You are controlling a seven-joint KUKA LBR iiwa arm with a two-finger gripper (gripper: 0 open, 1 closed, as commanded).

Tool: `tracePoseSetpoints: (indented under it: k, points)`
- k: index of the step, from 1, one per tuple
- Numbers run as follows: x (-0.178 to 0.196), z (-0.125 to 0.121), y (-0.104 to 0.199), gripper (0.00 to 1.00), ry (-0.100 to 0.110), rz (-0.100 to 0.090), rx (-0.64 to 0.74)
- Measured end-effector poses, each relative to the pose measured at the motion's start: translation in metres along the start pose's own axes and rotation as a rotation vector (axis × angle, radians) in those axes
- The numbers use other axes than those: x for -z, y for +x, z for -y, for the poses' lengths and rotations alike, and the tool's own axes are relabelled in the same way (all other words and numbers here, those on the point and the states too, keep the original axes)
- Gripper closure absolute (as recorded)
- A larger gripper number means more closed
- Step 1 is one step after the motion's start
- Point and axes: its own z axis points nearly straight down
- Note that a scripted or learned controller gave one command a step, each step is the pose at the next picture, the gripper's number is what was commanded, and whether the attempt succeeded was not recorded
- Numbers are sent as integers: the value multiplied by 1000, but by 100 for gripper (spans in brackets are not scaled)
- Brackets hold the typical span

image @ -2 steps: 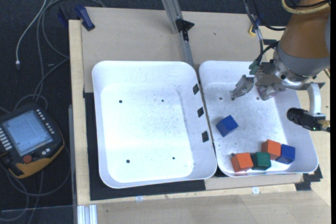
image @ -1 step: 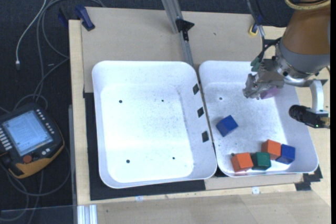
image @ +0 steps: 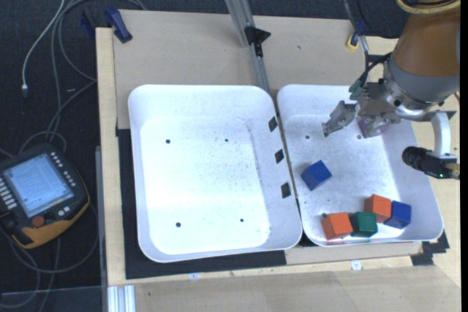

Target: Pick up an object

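1. Nearest the lens, along the near wall of the right bin (image: pixel 431 229), we see a tight cluster: an orange block (image: pixel 337 225), a green block (image: pixel 363 223), a second orange block (image: pixel 379 205) and a small blue block (image: pixel 400 212), each touching its neighbour.
2. We find the tool (image: pixel 353 120) poised over the far half of that bin; its two fingers look spread apart with nothing between them, so we read it as released and empty.
3. Below the tool toward the camera, well apart from the cluster, a lone blue cube (image: pixel 316 174) sits turned at an angle on the bin floor. We judge it the easiest target.
4. We expect this cube to be light, stiff and not fragile, probably wood or plastic with smooth faces that may slip under a shallow pinch.
5. We would close on two opposite flat faces near mid-height, first turning the wrist to match the cube's rotation.
6. Beyond the tool to its far side, the left bin (image: pixel 146 102) sits on the desk (image: pixel 183 40).
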Motion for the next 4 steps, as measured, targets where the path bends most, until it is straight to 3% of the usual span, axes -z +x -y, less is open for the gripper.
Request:
tracePoseSetpoints:
  k: [1, 2, 3, 4]
  points:
    - [11, -1, 1, 100, -4, 0, 2]
    - [11, -1, 1, 0, -2, 0, 1]
    - [-156, 30, -5, 0, 14, -1, -3]
    - [-141, 27, -5, 100, 2, 0, -1]
